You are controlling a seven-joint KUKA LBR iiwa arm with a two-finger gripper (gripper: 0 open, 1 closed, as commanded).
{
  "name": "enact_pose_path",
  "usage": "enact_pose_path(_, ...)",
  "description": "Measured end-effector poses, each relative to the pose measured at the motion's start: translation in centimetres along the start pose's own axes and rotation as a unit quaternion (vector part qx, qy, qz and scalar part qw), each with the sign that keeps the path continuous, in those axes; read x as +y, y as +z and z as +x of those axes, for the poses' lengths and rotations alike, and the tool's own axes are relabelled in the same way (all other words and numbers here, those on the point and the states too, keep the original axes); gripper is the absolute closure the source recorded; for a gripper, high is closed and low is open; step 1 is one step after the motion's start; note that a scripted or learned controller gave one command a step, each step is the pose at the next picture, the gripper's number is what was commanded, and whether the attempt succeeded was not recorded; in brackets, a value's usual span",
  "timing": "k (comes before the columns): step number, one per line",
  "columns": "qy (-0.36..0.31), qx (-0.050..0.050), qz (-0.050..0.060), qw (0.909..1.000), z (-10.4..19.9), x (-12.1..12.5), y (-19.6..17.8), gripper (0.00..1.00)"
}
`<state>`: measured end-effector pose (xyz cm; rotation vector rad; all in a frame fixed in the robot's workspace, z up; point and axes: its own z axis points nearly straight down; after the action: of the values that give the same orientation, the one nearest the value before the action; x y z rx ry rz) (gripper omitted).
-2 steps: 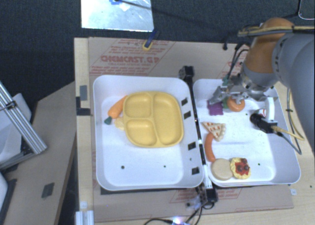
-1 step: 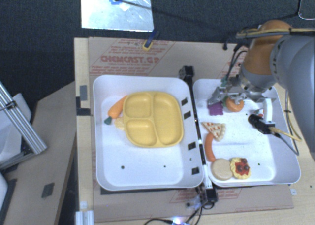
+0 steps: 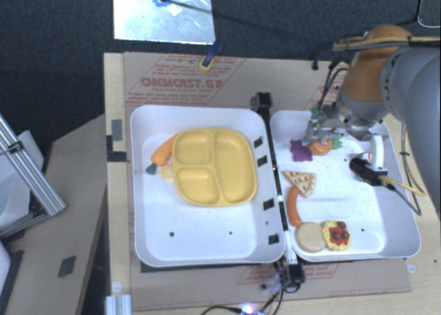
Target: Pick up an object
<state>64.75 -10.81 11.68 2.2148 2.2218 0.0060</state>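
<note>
Nearest the camera, in the right bin [image 3: 396,234], lie a tan cookie [image 3: 310,236] and a spaghetti piece [image 3: 337,235], w/ a sausage [image 3: 294,207] and waffle wedge [image 3: 301,181] behind. Further back the gripper [image 3: 318,134] is just above an orange carrot [image 3: 324,146] beside a purple piece [image 3: 300,149]; open or closed, I cannot tell. The left bin [image 3: 148,238] has a yellow tray [image 3: 207,167] & another carrot [image 3: 162,151].

Both bins [image 3: 207,255] are white; the left one carries a plain yellow divided plate [image 3: 207,167] with an orange carrot [image 3: 163,149], green at its tip, at its edge. The right bin shows a purple piece [image 3: 300,149], an orange piece [image 3: 321,147] with green, a tan waffle wedge [image 3: 301,181] with a grid pattern and red rim, an orange-red sausage [image 3: 294,207], a beige round [image 3: 310,236] and a yellow-and-red piece [image 3: 337,235]. The arm [image 3: 386,65] is grey with an orange band.
</note>
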Motion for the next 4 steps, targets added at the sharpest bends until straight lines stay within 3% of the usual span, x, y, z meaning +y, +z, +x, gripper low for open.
enact_pose_path(2,-0.001,0.000,-0.001,1.0000,0.1,1.1,-9.2,1.00)
enact_pose_path(3,-0.001,0.000,0.001,1.0000,0.2,1.2,-10.9,1.00)
enact_pose_path(4,-0.003,0.001,0.002,1.0000,4.8,0.4,-10.1,1.00)
